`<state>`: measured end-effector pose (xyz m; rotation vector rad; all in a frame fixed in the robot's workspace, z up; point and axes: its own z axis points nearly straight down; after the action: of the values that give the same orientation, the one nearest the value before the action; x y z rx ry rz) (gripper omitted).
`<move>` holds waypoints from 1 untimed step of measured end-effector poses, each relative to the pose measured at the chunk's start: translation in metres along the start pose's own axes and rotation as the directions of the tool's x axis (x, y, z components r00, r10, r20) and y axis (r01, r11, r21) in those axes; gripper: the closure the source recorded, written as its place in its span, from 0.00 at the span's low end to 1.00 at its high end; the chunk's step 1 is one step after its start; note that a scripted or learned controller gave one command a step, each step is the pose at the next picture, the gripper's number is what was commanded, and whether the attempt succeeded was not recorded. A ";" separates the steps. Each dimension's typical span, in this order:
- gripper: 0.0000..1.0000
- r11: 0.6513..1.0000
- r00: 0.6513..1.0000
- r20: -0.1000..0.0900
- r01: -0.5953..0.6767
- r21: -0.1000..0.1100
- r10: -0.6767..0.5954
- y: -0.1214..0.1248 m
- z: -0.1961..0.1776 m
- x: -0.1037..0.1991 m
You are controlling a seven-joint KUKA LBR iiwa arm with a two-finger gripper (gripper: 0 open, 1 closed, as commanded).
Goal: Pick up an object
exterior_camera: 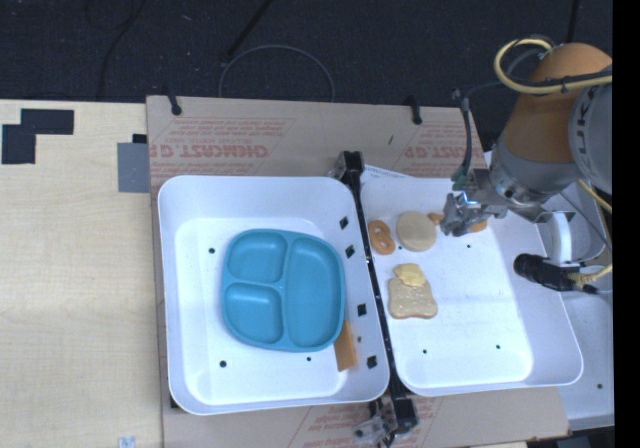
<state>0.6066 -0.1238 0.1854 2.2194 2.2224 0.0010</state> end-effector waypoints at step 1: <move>1.00 1.000 1.000 0.001 0.002 -0.003 -0.002 0.004 -0.058 -0.010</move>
<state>0.6102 -0.1334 0.2439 2.2152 2.2223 0.0029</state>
